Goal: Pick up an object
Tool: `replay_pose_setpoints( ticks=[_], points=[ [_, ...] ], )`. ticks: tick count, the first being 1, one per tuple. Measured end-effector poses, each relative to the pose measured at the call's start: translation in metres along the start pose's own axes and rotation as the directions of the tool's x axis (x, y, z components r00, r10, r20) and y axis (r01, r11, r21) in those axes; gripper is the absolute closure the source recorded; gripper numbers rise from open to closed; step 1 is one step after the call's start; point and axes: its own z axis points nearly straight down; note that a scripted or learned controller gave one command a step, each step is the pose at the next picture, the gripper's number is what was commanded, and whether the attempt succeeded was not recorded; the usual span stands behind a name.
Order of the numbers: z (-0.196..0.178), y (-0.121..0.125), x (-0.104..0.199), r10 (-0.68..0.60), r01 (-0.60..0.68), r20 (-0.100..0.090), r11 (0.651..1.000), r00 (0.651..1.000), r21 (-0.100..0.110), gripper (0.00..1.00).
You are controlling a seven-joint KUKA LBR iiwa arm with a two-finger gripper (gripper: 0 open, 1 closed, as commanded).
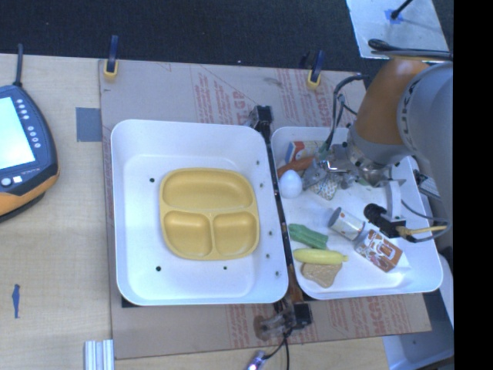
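Here, you cannot tell the gripper's [327, 174] state above the right bin [420, 280], and the printed carton's [379, 250] label is unreadable.

arm [393, 106] low, wrist bent down

One camera hangs fixed above the surface [62, 268], looking down at a slant from the near side toward the far edge. It stands back enough to take in both white bins, the left bin [123, 206] and the right bin [424, 280], whole. The arm [400, 106] comes in from the right.
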Motion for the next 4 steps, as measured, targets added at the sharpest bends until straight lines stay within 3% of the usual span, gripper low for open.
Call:
replay_pose_setpoints(
  ticks=[1,4],
  points=[
    [0.0013,0.035,0.0102,0.0,0.0,-0.008,1.0,1.0,0.007,0.0],
    [0.0012,0.0413,0.0128,0.002,-0.001,-0.008,1.0,1.0,0.008,0.0]
  ],
)
